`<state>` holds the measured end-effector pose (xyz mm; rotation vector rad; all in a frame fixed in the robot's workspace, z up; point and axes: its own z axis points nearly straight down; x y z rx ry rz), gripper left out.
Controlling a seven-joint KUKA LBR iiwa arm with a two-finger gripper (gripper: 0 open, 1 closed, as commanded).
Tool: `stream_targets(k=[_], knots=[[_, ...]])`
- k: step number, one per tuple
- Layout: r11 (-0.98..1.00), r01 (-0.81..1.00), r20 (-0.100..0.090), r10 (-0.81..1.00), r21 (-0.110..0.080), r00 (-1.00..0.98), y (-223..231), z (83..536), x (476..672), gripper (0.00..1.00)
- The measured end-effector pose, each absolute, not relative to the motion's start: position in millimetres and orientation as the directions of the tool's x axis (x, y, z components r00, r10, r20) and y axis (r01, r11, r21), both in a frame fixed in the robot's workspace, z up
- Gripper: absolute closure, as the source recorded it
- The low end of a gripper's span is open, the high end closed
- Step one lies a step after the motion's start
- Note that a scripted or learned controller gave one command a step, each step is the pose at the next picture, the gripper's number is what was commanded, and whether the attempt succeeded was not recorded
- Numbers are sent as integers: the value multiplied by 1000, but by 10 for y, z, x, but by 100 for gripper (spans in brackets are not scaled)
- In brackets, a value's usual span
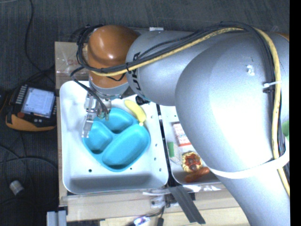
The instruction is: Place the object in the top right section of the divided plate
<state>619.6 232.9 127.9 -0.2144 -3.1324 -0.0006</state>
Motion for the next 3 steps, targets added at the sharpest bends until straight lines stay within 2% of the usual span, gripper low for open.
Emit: stream_targets(k=[1,3], knots=[[963,-270,-1,-270,2,-963,2291,1631,6500,0],[963,-270,-1,-270,3,-963,2294,1630,6499,0]])
